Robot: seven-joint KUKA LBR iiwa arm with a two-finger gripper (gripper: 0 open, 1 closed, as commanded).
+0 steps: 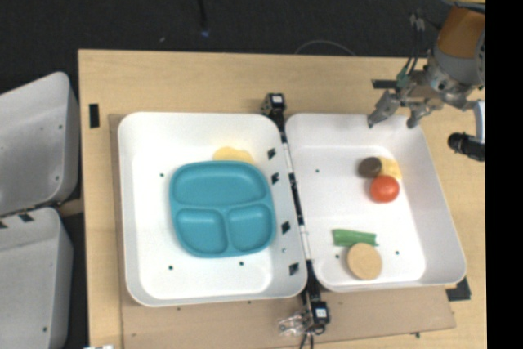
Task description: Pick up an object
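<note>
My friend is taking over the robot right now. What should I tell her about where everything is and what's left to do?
Gripper: jaws open, holding nothing, above the far edge of the right bin.
Right bin: tomato touching a dark round piece and a yellow piece; nearer the front, a green pod beside a tan disc.
Left bin: blue tray, with a yellow thing behind it.
Done: nothing picked up yet.
Left: lower onto one object, close on it, lift. The tomato group lies closest to the gripper.
</note>
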